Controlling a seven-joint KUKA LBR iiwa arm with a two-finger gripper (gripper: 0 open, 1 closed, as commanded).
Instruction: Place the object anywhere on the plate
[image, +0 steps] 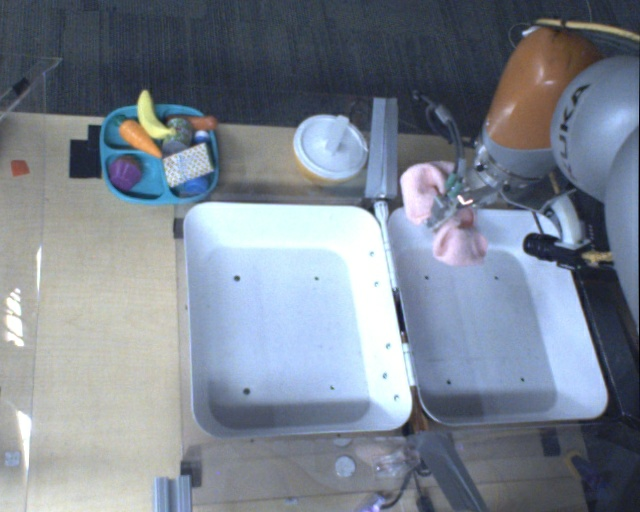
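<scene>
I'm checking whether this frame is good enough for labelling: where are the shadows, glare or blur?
In the camera view, soft shadow bands lie along the near inner walls of the left bin and right bin; glare streaks mark the clear panel at left; the pink cloth at the gripper looks soft-edged, and the divided plate is small but readable.

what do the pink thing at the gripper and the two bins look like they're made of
The pink object looks like soft cloth or plush: matte, limp, folded and bunched, draping at the gripper. The left bin and right bin look like moulded white plastic, smooth with a slight sheen and rounded corners; painted metal can't be ruled out.
</scene>
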